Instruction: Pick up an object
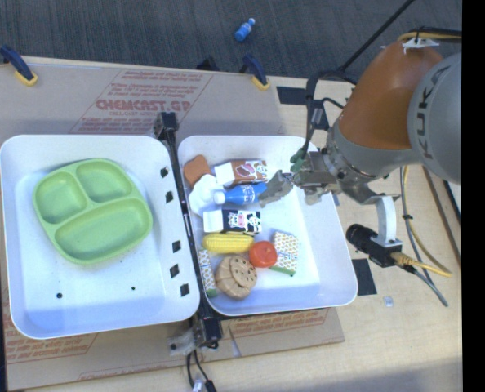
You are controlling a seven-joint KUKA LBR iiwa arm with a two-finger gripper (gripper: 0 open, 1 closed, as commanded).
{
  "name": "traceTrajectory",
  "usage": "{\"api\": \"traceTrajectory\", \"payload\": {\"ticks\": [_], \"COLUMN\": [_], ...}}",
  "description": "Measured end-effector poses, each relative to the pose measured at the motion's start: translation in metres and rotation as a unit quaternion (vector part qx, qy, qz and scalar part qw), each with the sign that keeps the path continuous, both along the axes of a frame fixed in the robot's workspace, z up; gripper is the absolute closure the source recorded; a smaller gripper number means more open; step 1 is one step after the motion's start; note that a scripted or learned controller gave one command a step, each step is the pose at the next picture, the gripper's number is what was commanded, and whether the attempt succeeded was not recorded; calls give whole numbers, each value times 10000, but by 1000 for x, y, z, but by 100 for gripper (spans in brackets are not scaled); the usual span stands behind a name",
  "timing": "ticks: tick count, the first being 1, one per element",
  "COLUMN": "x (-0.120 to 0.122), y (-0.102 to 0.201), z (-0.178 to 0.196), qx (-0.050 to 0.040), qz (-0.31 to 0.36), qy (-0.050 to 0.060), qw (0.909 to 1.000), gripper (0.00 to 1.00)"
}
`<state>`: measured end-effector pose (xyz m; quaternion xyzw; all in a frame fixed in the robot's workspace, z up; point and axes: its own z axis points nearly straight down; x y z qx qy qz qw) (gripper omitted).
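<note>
The right bin point(328, 256) holds a pile of small things. Among them are a blue bottle point(244, 194) with a white cap, a brown-and-white packet point(247, 170), a small black-and-white carton point(241, 220), a yellow banana-like piece point(228, 242), a red tomato point(263, 254), a cookie point(235, 276) and a patterned packet point(286, 250). A brown piece point(197, 168) lies at the far left of the pile. My gripper point(278, 184) hangs over the bin's upper right part, its tip just right of the blue bottle. Nothing shows as held.
The left bin point(22, 300) holds a green divided plate point(91, 211). A black divider with clips point(175, 211) runs between the bins. Blue clamps point(255, 70) and a yellow-blue clamp point(20, 65) grip the cardboard's far edge. A blue piece point(243, 29) lies on the floor beyond.
</note>
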<state>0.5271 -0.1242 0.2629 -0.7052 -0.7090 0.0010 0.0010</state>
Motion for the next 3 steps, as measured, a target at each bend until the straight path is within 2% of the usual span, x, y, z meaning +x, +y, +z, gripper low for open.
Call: {"api": "traceTrajectory", "payload": {"ticks": [1, 2, 3], "x": [31, 24, 25], "y": [5, -8, -14], "z": [-130, -154, -140], "qx": [-1, 13, -53], "qz": [6, 11, 6], "qy": [7, -90, -132], "qw": [10000, 10000, 9999], "gripper": [0, 0, 100]}}
